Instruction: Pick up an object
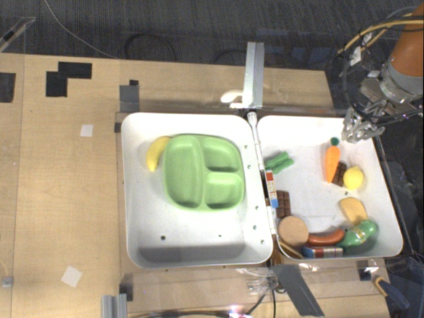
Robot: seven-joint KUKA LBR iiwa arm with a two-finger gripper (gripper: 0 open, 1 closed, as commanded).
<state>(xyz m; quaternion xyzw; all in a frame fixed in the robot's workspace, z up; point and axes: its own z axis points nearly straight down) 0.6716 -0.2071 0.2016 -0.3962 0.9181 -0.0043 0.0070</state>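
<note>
1. While the gripper [361,130] hangs over the far right corner of the right bin [301,134], I cannot tell if it is spread or pressed together.
2. Nothing can be seen pinched in the gripper.
3. The carrot [331,162] is the closest toy. It lies just below the gripper and a bit to its left, with its green top pointing up toward the gripper. The two look close but apart.
4. A yellow lemon [354,178] sits a little lower than the carrot, below the gripper, touching a small dark brown block [340,173].
5. A tan bread piece [352,210] lies lower again, near the front of the bin.
6. Farthest below the gripper, along the front wall, are a green veggie [362,234], a red sausage [324,237] and a round brown cookie [293,231].
7. A green block [278,161] lies well to the left of the gripper, near the wall between the bins.
8. A chocolate bar [283,204] lies left and lower, by that same wall.
9. Far to the gripper's left, the left bin [142,237] holds a green tray [202,171] with a yellow banana [156,153] touching its left side.
10. Both bins sit on the wooden counter [59,197].
</note>
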